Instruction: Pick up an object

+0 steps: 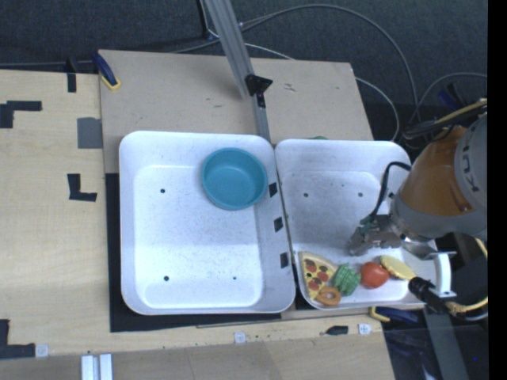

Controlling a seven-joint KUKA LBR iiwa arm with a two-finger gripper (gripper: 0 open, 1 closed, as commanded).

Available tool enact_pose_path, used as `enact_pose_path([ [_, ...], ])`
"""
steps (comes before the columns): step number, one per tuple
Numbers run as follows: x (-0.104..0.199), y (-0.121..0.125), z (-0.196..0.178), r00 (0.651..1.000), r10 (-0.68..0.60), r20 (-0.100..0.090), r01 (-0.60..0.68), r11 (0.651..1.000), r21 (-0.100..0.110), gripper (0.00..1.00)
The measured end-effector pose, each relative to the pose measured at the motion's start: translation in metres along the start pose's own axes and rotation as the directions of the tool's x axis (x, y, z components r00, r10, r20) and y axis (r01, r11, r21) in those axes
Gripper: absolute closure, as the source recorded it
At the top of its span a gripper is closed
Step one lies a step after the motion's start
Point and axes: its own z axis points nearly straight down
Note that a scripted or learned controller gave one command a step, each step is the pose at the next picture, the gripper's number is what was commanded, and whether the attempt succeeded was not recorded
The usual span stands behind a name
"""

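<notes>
So far I judge nothing is picked up. Starting with the biggest things: the desk point(47, 212) carries the two white bins, and the left bin point(150, 236) holds only a blue bowl point(234, 178) near its far right corner, well apart from the arm. The right bin point(333, 188) is where the work is. My arm point(440, 184) reaches in from the right, its orange band above the wrist, and the gripper point(366, 240) sits low over the bin floor, just above the row of small toys along the near wall. I cannot tell how it is set; it is a dark blur from up here, and I see no object in it.

The candidates lie close together: a pizza slice point(318, 275), a green piece point(345, 277), a red tomato point(374, 274) and a yellow piece point(396, 267). The tomato and the yellow piece are nearest the gripper.

What is left is the whole grasp and lift. The crowding against the bin wall looks like the main nuisance, and the arm's own bulk hides part of that corner from me
</notes>
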Motion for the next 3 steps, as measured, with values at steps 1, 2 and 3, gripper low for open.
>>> enact_pose_path([
  [1, 0.004, 0.011, -0.052, 1.0, -0.001, -0.001, 0.001, 1.0, 0.001, 1.0],
  [2, -0.006, 0.011, -0.105, 1.0, 0.0, -0.001, 0.0, 1.0, 0.001, 1.0],
  [3, -0.014, 0.005, -0.16, 1.0, 0.0, -0.001, 0.0, 1.0, 0.0, 1.0],
])
